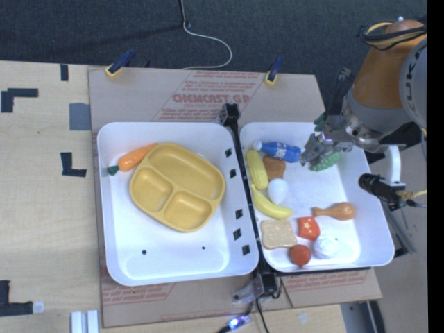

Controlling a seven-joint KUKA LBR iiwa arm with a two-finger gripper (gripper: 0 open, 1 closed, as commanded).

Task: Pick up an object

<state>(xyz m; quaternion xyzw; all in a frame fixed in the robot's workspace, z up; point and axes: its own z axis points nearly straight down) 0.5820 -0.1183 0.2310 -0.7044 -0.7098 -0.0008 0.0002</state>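
Nearest the camera, at the right bin's (378, 259) front wall: a red tomato (300, 254) touching a slice of toast (278, 234), with a white ball (327, 246) and a red pepper piece (309, 227) just beside them; a drumstick (335, 211) lies behind these, long axis across the bin, thick end toward my arm; along the divider lie a banana (270, 205), a white egg (277, 189) and a corn cob (256, 169), the cob's long axis running front to back; a brown item (274, 166) touches the cob; a blue bottle (279, 150) lies on its side at the back, cap toward the left bin (111, 186), its other end near my pincer (317, 155); my pincer hangs low over a green item (326, 161) by the back right wall, and whether it is spread or closed I cannot tell; bare floor shows in the bin's right middle; the left bin holds a yellow divided plate (177, 185) and a carrot (134, 157) pointing to the rear left corner; both bins rest on the surface (41, 207).
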